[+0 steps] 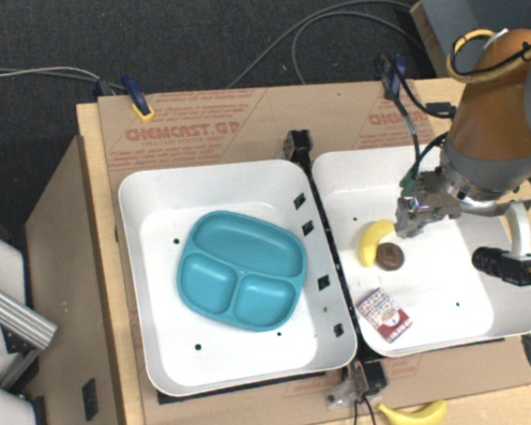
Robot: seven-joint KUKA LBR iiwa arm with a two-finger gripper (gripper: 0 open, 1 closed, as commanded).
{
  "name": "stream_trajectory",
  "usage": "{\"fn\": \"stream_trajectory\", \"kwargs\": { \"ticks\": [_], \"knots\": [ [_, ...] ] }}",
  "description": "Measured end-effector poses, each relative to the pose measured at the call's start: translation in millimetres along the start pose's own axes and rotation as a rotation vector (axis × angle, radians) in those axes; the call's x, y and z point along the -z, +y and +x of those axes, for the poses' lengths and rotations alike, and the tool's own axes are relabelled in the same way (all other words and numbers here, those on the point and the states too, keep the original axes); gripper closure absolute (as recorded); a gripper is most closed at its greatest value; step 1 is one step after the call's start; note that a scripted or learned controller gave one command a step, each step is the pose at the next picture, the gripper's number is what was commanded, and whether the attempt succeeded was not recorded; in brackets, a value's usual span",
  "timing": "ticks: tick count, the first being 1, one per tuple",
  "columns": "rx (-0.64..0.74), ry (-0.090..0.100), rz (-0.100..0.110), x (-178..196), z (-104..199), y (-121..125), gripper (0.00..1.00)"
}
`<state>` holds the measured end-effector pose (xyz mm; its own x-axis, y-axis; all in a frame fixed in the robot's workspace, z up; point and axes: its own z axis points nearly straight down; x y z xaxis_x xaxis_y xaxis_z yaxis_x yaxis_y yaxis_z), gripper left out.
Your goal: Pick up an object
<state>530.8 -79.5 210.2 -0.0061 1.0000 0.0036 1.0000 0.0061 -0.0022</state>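
A small red-and-white box [384, 313] lies flat near the front edge of the right bin [465, 313], its long axis slanting from upper left to lower right. Farther back, a yellow banana [372, 240] curves with its long axis running front to back, a brown round piece [389, 256] touching its near end. The gripper [408, 226] hovers just beside the banana; whether its fingers are released or clenched cannot be told.

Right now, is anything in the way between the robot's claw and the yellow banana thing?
Nothing visible blocks it. The gripper hovers just right of the yellow banana in the right bin, with bare bin floor between them. A small brown ball touches the banana's lower side, off the gripper's path.
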Motion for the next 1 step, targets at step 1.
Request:
{"fn": "stream_trajectory", "kwargs": {
  "ticks": [1],
  "knots": [
    [0.001,0.001,0.001,-2.9,61.6,-9.9,1.0]
  ]
}}
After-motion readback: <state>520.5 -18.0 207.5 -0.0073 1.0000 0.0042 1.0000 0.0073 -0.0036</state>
